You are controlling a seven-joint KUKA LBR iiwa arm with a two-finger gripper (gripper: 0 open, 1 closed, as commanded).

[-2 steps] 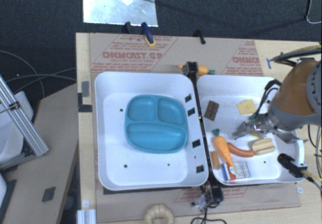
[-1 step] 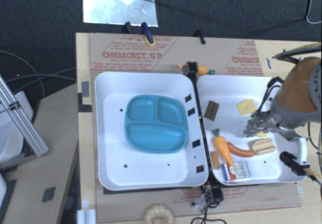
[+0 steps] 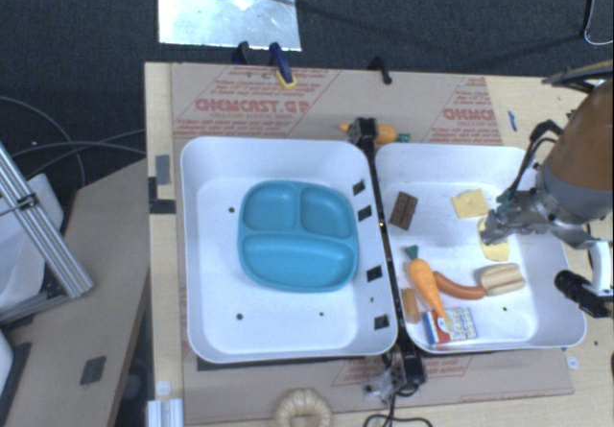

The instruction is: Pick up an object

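My gripper [image 3: 498,226] is low in the right bin [image 3: 552,324], just over a pale yellow piece [image 3: 496,249], but I cannot tell its state, so I judge the picking is not done: the carrot [image 3: 424,282], sausage [image 3: 460,287] and bread roll [image 3: 502,277] lie near it.

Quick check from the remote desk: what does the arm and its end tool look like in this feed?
The arm has an orange-brown band over a grey wrist section. Black cables loop along its upper side. The gripper is a dark grey metal assembly, and a black part juts out below the arm near the right bin's edge.
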